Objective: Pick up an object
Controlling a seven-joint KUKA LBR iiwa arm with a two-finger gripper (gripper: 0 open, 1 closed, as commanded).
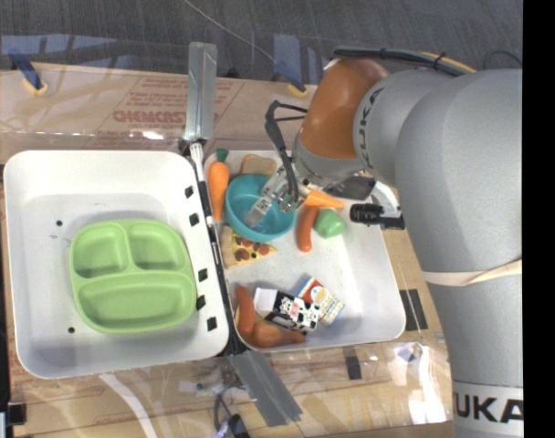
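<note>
My gripper (270,201) reaches down into the right bin (373,286) and sits over a teal bowl (244,199), inside its rim. An orange carrot (219,185) lies just left of the bowl. A pizza slice (248,249) lies below the bowl. To the right of it are an orange sausage (304,230) and a green piece (330,224). A slice of bread (256,164) shows behind the bowl. The wrist hides part of the bowl and the bin's back right corner.
A green divided plate (131,275) lies in the left bin (31,336). At the right bin's front are a brown sausage (253,327), a black-and-white patterned box (294,310) and a colourful carton (321,303). The grey arm (451,181) covers the bench's right side.
</note>
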